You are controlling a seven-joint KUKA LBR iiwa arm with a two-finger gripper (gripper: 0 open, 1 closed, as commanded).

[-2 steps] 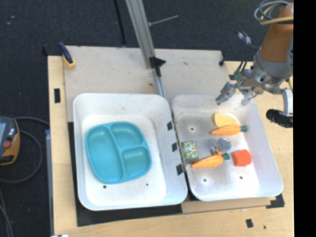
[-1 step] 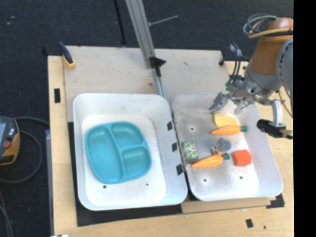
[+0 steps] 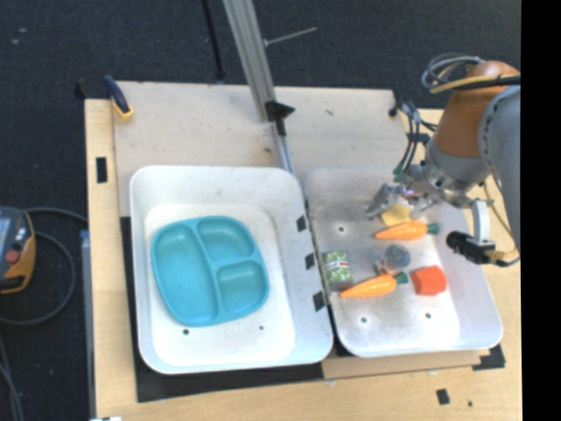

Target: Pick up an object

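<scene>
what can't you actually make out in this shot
- Pincer, camera view: its fingers are too small and blurred to read, and the yellow object beneath them is partly covered, so contact cannot be judged.
- Arm: cut off by the right edge.
- Small green packet by the right bin's left wall: its print is too small to read.
- Grey round item: too blurred to identify.
</scene>
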